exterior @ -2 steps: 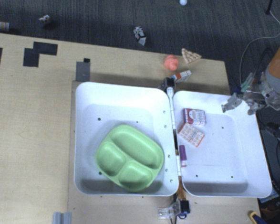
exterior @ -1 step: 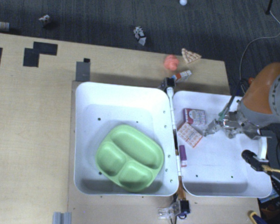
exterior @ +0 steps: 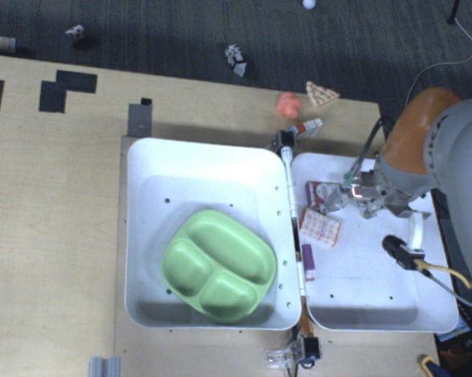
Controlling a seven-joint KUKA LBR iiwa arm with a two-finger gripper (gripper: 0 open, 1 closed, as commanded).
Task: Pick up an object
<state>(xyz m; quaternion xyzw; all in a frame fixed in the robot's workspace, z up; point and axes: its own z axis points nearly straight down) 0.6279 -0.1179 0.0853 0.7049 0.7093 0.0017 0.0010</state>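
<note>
Packet print unreadable (too small).

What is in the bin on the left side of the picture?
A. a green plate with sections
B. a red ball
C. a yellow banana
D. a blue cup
A: a green divided plate lies in the left bin, taking up much of its floor, while the small packets and the gripper are over the right bin.
</note>
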